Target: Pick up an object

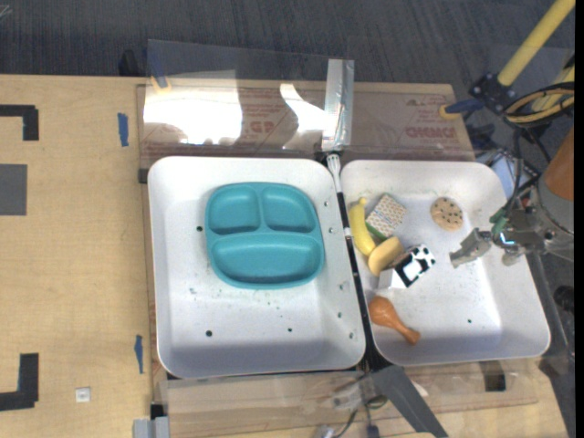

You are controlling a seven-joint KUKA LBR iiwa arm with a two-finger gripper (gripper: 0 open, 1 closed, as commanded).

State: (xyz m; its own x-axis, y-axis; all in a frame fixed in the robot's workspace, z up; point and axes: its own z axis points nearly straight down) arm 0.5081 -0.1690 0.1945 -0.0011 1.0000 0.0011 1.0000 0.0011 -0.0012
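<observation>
My gripper [485,249] hangs over the right side of the right bin [511,327], with its two grey fingers spread apart and nothing between them. To its left in that bin lie a black-and-white cow-patterned piece [415,265], a yellow banana [363,228] and a second yellow piece [385,254]. A speckled sponge-like block [387,213] and a round cookie [447,213] sit toward the back. An orange drumstick [392,318] lies near the front left corner.
The left bin [182,327] bears a teal divided plate [265,234]. A clear plastic sheet [246,103] stands behind the bins. Cables and a yellow pole [538,35] crowd the upper right.
</observation>
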